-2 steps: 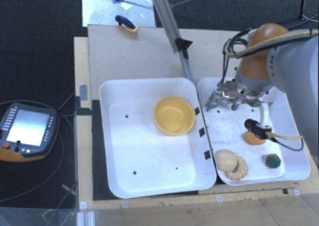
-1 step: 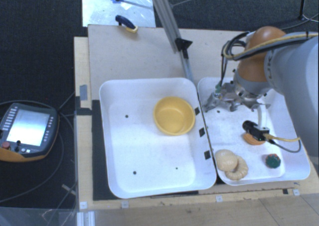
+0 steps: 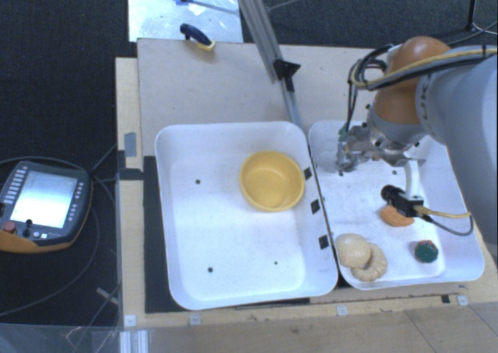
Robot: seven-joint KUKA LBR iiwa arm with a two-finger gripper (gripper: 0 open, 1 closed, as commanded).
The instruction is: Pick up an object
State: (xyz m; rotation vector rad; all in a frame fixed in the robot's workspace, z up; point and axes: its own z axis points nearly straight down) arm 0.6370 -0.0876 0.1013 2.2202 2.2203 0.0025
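Note:
My gripper (image 3: 343, 162) hangs over the upper left part of the right bin (image 3: 459, 266), close to its left wall, with nothing seen in it. Nearer the front of that bin lie a round tan bun (image 3: 352, 248) and a ridged tan pastry (image 3: 373, 264), touching each other. A small dark green ball (image 3: 426, 251) rests at the front right. An orange disc (image 3: 399, 218) lies mid-bin, partly under a black cable fitting (image 3: 394, 199). In the left bin (image 3: 187, 266), a yellow bowl (image 3: 271, 180) sits upright near the right wall.
The grey arm with its orange band (image 3: 412, 71) covers the right bin's upper right. A metal pole (image 3: 261, 25) slants down to the bins' shared back corner. A blue and yellow clamp (image 3: 197, 36) lies on the board behind. A teach pendant (image 3: 43, 205) rests at far left.

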